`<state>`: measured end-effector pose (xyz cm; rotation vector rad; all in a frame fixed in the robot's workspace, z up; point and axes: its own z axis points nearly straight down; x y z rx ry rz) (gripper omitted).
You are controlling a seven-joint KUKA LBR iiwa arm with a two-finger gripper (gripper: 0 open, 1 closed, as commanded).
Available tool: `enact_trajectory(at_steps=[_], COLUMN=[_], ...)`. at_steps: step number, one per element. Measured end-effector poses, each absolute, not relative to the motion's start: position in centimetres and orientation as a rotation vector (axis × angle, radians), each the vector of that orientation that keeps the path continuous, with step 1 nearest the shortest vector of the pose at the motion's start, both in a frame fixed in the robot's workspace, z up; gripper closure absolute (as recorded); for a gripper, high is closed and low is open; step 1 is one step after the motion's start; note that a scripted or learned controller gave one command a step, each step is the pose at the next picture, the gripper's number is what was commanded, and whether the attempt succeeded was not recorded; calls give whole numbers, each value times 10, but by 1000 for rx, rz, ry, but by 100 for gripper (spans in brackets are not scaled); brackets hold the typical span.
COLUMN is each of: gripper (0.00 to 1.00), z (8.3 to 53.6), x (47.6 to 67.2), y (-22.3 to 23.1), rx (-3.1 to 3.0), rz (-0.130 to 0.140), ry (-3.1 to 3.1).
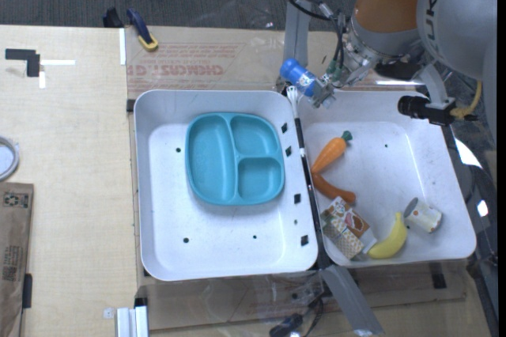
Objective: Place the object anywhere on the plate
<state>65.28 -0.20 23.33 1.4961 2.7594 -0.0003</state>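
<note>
A teal plate (235,159) with three compartments lies in the left bin (162,193). My gripper (315,88) hangs over the far end of the divide between the two bins, just right of the plate's far corner. A small blue object (298,75) with a white tip sits at the gripper's end, and the fingers look shut on it. It is lifted clear of both bins.
The right bin (427,157) holds a carrot (330,153), an orange curved piece (334,189), a printed packet (345,226), a banana (390,240) and a small white cylinder (424,217). A blue and yellow clamp (142,31) lies on the bench behind the left bin.
</note>
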Motion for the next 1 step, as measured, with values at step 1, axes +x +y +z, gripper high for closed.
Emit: enact_trajectory(at_steps=[1], gripper=[100], z=[209], x=[570], y=[50], rx=[1247], rz=[-3], ry=[2885])
